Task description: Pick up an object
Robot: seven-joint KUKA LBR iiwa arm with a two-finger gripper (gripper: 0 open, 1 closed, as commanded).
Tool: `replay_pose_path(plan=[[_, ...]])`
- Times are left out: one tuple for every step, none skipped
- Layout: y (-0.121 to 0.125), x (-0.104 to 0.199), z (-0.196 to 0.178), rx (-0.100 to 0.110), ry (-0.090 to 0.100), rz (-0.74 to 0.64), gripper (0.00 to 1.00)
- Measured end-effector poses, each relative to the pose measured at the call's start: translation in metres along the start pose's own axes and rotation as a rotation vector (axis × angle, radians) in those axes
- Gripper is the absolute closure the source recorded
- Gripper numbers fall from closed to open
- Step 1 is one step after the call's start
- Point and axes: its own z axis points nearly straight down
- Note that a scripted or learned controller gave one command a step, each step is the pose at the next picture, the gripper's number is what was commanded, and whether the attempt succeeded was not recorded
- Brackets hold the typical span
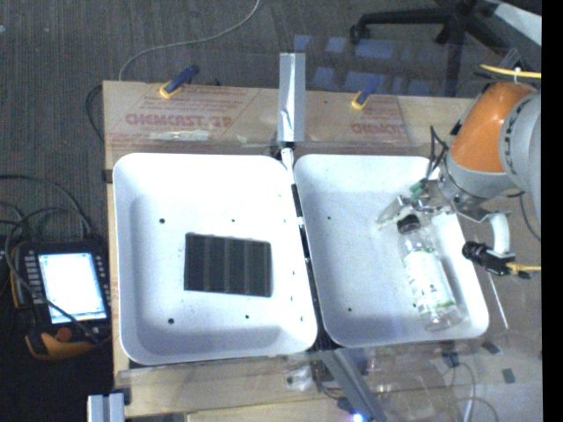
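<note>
A clear plastic bottle [428, 280] lies on its side along the right wall of the right bin [352, 236], its dark cap [407, 225] pointing to the far side. My gripper [412, 203] hangs low over the bin's far right part, just above the cap end of the bottle. Nothing can be seen held in it. A black ribbed rectangular slab [227, 265] lies flat in the middle of the left bin [149, 192].
The arm's orange band [491, 130] and grey wrist come in over the right bin's far right corner. A handheld screen unit [66, 288] sits left of the bench. A metal post [289, 104] stands behind the seam between the bins.
</note>
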Motion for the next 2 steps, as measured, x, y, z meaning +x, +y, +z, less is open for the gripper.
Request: replay_pose_path(plan=[[-0.001, 0.0, -0.008, 0.003, 0.0, 0.0, 1.0], [0.055, 0.072, -0.122, 0.005, -0.005, -0.233, 1.0]])
